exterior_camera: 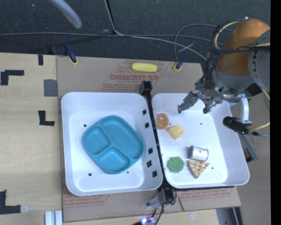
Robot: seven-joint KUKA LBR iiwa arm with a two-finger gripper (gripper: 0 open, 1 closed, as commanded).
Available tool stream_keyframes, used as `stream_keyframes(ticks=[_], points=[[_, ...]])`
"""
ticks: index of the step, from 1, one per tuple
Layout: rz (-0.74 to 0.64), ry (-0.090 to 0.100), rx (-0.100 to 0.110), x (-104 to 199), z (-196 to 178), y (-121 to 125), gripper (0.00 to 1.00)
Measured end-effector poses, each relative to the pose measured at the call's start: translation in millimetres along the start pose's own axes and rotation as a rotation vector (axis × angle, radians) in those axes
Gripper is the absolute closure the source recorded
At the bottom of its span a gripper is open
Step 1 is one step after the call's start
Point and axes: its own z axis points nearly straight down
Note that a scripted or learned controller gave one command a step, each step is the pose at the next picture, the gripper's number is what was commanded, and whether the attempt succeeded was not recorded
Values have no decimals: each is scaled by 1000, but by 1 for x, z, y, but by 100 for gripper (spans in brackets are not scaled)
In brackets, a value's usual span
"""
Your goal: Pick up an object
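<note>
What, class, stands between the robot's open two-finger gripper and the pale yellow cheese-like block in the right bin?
Nothing visible does. The gripper hangs over bare bin floor, up and right of the pale yellow block; the orange ring lies to the block's left, off that line.

Blurred grey streak [66, 11] at top edge; arm [246, 44] cut off right.

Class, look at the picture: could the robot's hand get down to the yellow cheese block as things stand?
Probably yes. The hand hangs open above the right bin, and the cheese lies uncovered, apart from the pretzel.
</note>
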Motion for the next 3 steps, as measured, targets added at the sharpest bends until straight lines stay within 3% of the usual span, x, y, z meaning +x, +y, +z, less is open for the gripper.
stream_keyframes(ticks=[1, 3], points=[[-3, -1, -14, 0, -8, 2, 0], [-3, -2, -9, 11, 88, 10, 0]])
